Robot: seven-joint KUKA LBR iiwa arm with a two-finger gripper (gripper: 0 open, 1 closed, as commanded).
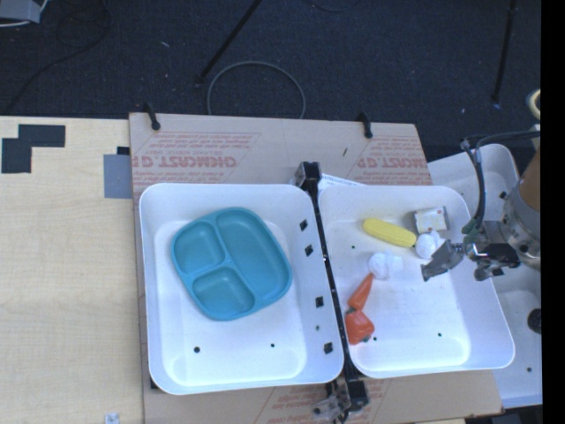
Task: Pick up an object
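The surface [71, 281] is carrying two white bins. The left bin [177, 360] is holding a blue divided plate [231, 263]. In the right bin [477, 343], a yellow corn cob [389, 232] is lying at ten o'clock, an orange carrot [358, 307] at seven, a small white piece [380, 265] between them. The tool [441, 259] is hovering at three o'clock; whether it is spread, no one can tell. Nothing is being lifted yet, so the pick is remaining undone.

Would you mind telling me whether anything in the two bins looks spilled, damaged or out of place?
Nothing stands out. The blue divided plate lies flat in the left bin, turned at an angle to its walls. The yellow corn, orange carrot and small white pieces lie loose in the right bin, none spilled over a rim.
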